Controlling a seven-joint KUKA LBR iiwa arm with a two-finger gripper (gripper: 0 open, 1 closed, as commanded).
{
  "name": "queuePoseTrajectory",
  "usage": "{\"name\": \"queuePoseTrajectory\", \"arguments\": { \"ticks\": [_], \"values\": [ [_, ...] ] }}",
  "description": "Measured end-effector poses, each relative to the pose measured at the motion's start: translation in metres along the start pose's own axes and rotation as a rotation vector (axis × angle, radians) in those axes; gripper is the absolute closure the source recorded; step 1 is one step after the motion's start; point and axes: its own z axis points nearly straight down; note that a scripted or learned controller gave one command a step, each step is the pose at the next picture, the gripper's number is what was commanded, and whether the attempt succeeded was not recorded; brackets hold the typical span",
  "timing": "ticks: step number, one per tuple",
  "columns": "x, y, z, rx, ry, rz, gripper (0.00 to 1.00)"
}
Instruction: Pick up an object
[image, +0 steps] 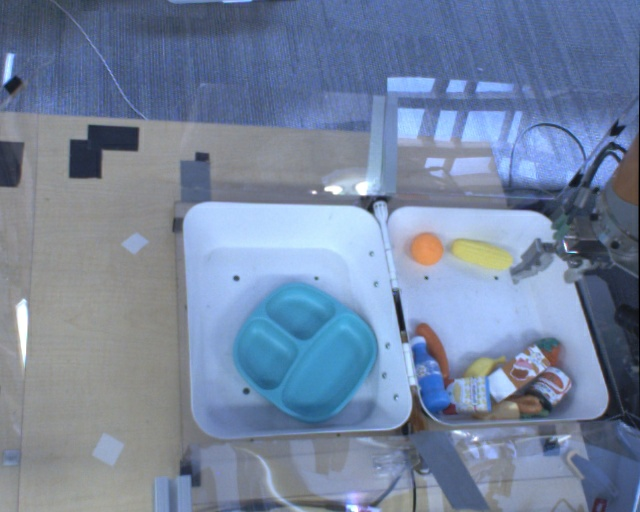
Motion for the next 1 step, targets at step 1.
{"name": "queuePoseTrajectory", "arguments": {
  "ticks": [1],
  "values": [
    [-0.0239,-0.0647,0.1340,-0.003,-0.002,-0.147,0.00]
  ]
}}
